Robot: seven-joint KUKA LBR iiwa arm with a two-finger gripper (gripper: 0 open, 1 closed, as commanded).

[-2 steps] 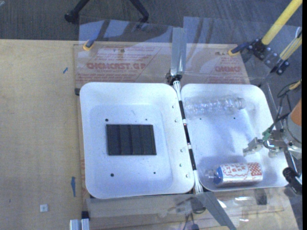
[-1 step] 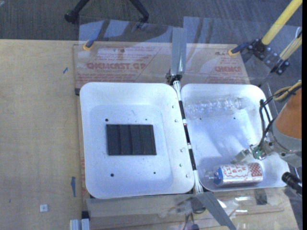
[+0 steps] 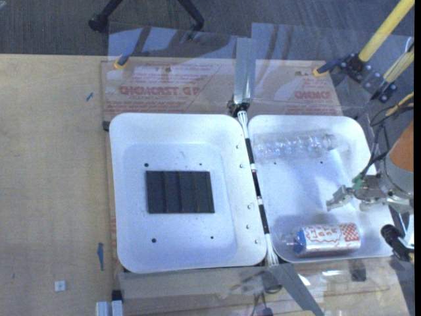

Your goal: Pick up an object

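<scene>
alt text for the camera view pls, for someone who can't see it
A robot gripper reaches from the right over the right white bin, which holds a clear plastic bottle and a red-and-white tube. The left white bin holds a dark ridged block.

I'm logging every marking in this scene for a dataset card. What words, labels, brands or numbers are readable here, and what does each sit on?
"CHEMCAST GP" or close to it, in faint red print, partly washed out: on the clear sheet behind the left bin.
Similar red print on the clear sheet behind the right bin: too blurred to read.
Red and white pattern on the wrapped bottle: too small to read.
</scene>
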